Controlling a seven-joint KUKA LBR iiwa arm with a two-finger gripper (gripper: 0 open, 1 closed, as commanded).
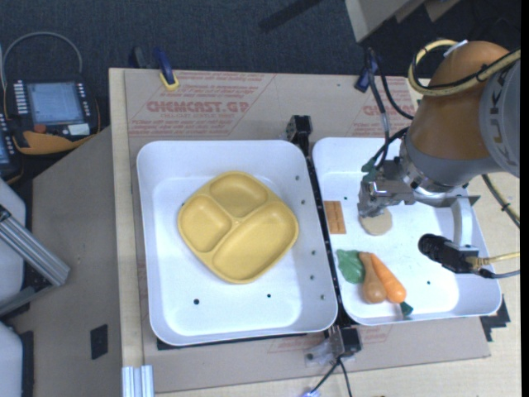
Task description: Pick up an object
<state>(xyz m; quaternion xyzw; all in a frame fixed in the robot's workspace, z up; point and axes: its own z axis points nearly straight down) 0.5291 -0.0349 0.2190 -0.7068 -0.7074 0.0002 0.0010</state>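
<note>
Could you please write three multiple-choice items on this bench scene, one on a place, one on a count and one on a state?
1. Where does the yellow divided plate lie?
A. in the left bin
B. in the right bin
C. on the cardboard outside the bins

2. How many compartments does the plate have?
A. two
B. three
C. five

3. Where is the gripper?
A. over the plate
B. outside the bins
C. low over a small beige round piece in the right bin

Answers: 1 A, the plate sits mid-bin on the left. 2 B, two small sections and one large show. 3 C, the gripper hangs just above the beige piece, with the toy carrot nearer the front.
</note>
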